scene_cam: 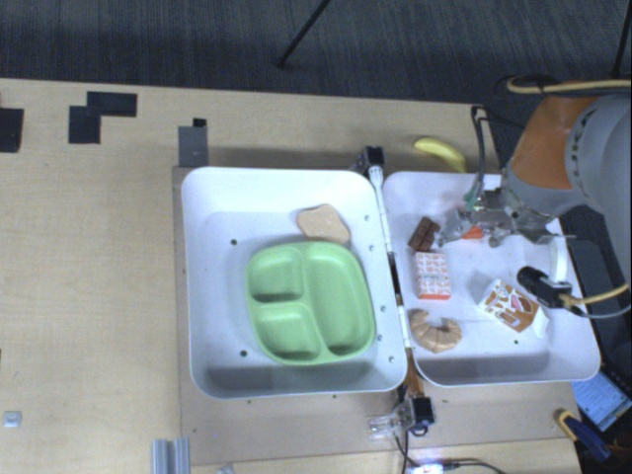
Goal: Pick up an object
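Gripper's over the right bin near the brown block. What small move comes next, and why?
Probably a short shift toward the left bin, then straight down. The gripper hangs in the right bin, just right of the small brown block, with nothing visibly held. That block is the nearest item; the red-and-white packet and the croissant lie farther off.

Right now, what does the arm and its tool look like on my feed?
The arm is a rounded grey body with an orange band. Dark cables run beside it. The tool is a small metallic grey assembly with a red-orange spot.
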